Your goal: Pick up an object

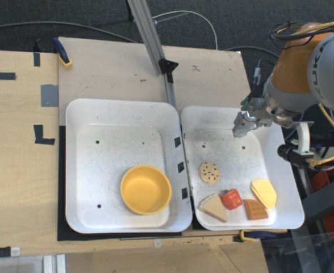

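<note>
- Five small toy foods lie in the right bin [280, 152], all toward its 6 o'clock end: one chocolate-chip cookie [209, 173], one tan bread wedge [214, 208], one red tomato piece [231, 199], one orange-brown waffle square [256, 209] and one yellow cheese-like piece [264, 193].
- The tomato piece touches the bread wedge at its 2 o'clock corner; the waffle square sits just at the tomato's 4 o'clock, under the yellow piece.
- The gripper [241, 128] hangs over the right bin's 12 o'clock half, with nothing seen in it; whether it is spread or pressed together cannot be told.
- From the gripper, the cookie lies nearest, at about 7 o'clock; the other four lie well apart from it, around 6 o'clock.
- The left bin [87, 152] holds one yellow bowl [146, 189], upright, near its 5 o'clock corner.
</note>
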Controlling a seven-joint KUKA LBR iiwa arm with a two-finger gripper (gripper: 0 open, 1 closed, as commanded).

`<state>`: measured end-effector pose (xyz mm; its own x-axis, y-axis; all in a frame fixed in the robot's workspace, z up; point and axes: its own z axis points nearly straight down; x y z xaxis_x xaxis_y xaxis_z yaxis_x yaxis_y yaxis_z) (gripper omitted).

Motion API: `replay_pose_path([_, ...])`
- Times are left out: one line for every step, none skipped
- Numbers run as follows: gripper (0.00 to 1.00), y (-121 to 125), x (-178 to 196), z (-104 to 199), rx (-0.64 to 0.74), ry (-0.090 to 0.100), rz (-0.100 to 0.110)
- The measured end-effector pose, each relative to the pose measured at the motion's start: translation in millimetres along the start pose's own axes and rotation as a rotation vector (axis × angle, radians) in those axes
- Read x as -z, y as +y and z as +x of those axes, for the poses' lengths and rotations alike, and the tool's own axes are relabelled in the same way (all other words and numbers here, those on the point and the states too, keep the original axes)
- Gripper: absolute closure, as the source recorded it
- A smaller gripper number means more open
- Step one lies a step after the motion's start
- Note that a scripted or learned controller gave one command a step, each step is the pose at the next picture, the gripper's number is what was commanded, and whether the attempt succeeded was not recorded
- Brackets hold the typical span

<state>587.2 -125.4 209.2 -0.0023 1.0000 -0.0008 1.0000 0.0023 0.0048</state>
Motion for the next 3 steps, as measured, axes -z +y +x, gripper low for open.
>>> replay_pose_path([1.0, 3, 63, 2, 0.0, -0.001, -0.001])
replay_pose_path([1.0, 15, 63, 61, 0.005, 0.003, 0.005])
replay_pose_path([1.0, 17, 59, 121, 0.005, 0.002, 0.007])
